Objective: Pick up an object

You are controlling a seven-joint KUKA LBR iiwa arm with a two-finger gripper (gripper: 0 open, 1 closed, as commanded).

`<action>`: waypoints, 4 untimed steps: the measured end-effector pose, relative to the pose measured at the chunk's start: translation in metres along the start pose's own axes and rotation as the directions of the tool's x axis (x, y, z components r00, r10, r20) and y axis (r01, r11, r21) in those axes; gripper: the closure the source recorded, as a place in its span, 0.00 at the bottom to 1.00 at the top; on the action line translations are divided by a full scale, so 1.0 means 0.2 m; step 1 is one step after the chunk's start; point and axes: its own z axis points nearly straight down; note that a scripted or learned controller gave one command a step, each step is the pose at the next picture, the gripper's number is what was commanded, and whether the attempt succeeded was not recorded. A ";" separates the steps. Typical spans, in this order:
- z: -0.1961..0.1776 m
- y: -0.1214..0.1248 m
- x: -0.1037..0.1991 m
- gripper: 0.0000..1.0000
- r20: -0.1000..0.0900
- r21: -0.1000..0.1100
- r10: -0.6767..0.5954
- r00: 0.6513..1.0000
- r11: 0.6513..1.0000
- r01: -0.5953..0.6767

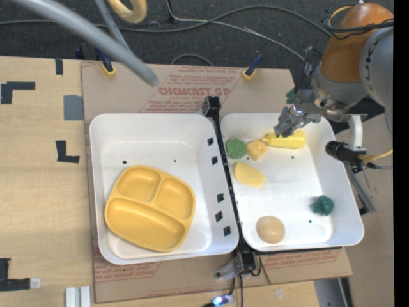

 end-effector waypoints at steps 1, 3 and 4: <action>0.03 0.03 0.23 1.00 -0.002 0.005 -0.003 1.000 1.000 0.003; 0.05 0.09 0.74 1.00 -0.001 0.006 -0.005 1.000 1.000 0.005; 0.06 0.15 1.04 1.00 -0.002 0.005 -0.005 1.000 1.000 0.005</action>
